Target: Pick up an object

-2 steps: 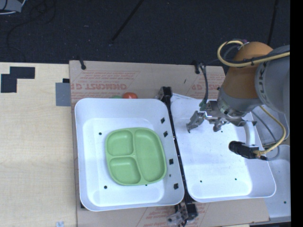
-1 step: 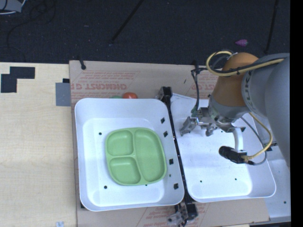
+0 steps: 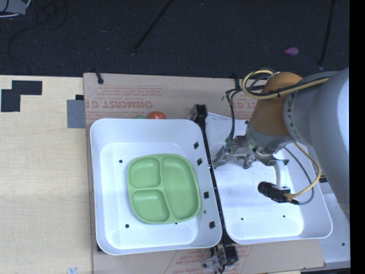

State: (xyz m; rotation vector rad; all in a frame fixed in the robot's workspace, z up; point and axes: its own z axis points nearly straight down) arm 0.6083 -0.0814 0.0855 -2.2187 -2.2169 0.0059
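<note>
Tool (image 3: 232,154) hangs low in the right bin (image 3: 285,224), its spread impossible to tell, so the reach is underway and next needs a target like the green plate (image 3: 163,188).

A pale green plate (image 3: 163,188) with three compartments lies flat, face up, in the middle of the left white bin (image 3: 108,153); it is slightly rotated.

Light green divided plate (image 3: 163,188) in white left bin (image 3: 108,210); white right bin (image 3: 308,224). Grey arm (image 3: 322,119) with orange band (image 3: 274,110), yellow cable (image 3: 256,81). Light wood bench (image 3: 40,193), brown cardboard (image 3: 165,96) with red print. Small red-orange object (image 3: 156,116) behind left bin.
</note>
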